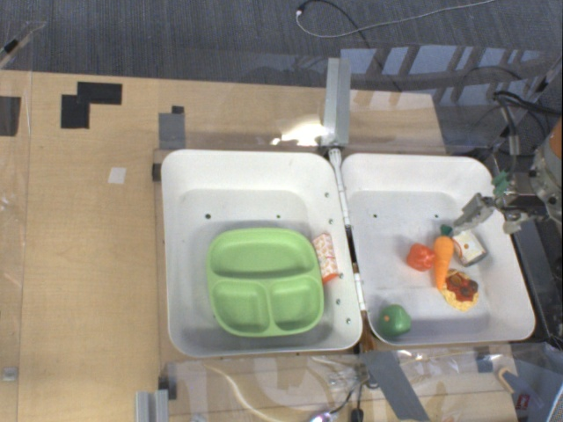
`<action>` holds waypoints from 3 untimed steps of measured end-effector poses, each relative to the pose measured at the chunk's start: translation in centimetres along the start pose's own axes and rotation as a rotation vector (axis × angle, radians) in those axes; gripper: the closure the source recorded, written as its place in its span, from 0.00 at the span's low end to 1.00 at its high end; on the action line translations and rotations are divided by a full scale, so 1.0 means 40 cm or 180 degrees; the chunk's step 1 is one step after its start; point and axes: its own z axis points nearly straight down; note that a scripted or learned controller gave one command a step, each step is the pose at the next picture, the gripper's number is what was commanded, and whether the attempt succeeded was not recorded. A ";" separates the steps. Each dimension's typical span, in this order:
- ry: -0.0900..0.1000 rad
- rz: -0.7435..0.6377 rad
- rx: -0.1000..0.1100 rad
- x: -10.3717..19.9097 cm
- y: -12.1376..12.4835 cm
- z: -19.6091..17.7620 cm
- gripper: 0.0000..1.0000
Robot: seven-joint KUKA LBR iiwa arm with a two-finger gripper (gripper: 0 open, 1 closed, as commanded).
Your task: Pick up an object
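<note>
Reaching in from the right, the claw [476, 210] hangs over the upper right part of the right bin [387, 187], with nothing between its tips; how far it is open I cannot tell. Just below it a small white block [470, 250] lies beside a carrot [442, 259], which points down toward a flat yellow and red piece [460, 288]. A red toy [420, 256] sits just left of the carrot, and a green ball [394, 320] rests near the bin's front left corner. In the left bin [237, 178] a green divided plate [264, 281] lies flat, and a small red and white packet [325, 256] lies against its right edge.
</note>
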 end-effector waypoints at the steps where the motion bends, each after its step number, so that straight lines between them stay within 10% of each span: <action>1: 0.0003 -0.0405 0.0006 -0.037 0.023 0.401 0.00; 2: 0.0005 -0.0285 -0.0028 -0.056 0.010 0.483 0.00; 3: 0.0003 -0.0287 -0.0051 -0.056 0.016 0.453 1.00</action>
